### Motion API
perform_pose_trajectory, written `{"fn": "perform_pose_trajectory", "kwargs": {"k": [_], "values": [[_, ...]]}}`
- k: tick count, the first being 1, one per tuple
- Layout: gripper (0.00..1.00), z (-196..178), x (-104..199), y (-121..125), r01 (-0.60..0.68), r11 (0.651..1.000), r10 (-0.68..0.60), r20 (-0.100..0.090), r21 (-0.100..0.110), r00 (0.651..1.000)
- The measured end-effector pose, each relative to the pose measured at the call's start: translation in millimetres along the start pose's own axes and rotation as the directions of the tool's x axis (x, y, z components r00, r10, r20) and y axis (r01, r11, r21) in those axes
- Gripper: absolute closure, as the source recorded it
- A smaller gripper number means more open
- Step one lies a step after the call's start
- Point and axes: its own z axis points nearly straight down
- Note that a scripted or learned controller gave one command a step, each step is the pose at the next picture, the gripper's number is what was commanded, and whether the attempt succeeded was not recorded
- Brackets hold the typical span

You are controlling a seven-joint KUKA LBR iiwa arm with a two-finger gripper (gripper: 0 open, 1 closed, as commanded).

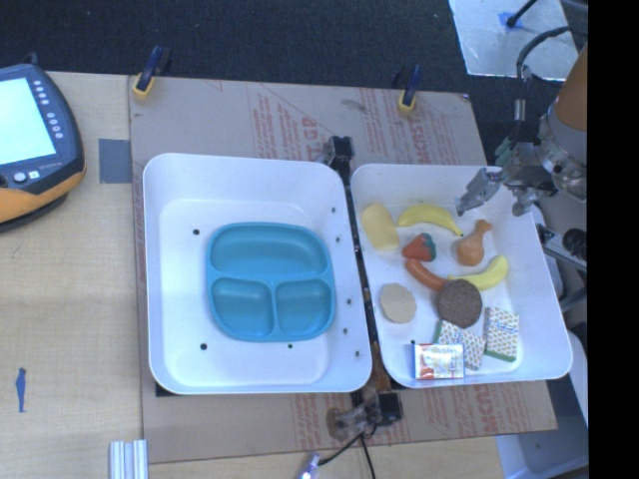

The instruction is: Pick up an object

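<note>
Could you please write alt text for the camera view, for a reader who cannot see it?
The arm's claw hangs open above the far edge of the right bin, which holds toy food: bananas, a drumstick, a brown patty and small packets. The left bin holds a blue divided plate.

Grey metal end effector (499,194), black cable

Bright, even light falls from overhead, washing the white bins (250,372) almost to glare. Shadows are faint; the picture is slightly soft throughout.
</note>
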Motion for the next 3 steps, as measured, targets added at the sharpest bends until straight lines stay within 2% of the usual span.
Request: {"fn": "perform_pose_trajectory", "kwargs": {"k": [1, 2, 3], "values": [[0.00, 86.1, 43.7, 14.2, 0.002, 1.000, -0.002, 0.001, 0.003, 1.000], [0.00, 147.0, 54.6, -6.9, 0.001, 1.000, -0.001, 0.001, 0.002, 1.000], [1.00, 139.4, 53.3, -7.0, 0.006, 1.000, -0.006, 0.003, 0.008, 1.000]]}}
